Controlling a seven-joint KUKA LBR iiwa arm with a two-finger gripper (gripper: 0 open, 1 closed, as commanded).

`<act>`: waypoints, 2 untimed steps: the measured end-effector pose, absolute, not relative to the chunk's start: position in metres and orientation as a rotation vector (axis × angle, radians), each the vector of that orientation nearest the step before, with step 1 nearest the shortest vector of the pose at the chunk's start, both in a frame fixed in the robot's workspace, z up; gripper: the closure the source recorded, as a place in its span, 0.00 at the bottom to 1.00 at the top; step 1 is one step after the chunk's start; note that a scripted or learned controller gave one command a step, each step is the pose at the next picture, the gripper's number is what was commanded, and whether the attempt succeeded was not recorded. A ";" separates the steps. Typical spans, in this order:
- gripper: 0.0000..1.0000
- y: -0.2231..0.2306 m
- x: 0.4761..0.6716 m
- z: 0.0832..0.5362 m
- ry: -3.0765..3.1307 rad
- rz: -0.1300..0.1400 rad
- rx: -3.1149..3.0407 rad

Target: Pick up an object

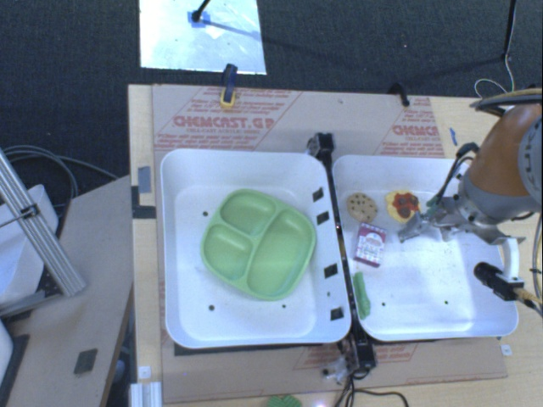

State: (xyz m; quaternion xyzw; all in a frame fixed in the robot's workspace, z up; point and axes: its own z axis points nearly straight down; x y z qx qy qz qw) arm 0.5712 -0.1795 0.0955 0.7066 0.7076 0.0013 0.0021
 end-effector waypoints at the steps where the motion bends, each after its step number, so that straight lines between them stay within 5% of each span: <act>1: 1.00 -0.180 0.572 0.107 2.219 0.007 2.214; 2: 0.00 -0.180 0.572 0.106 2.219 0.007 2.215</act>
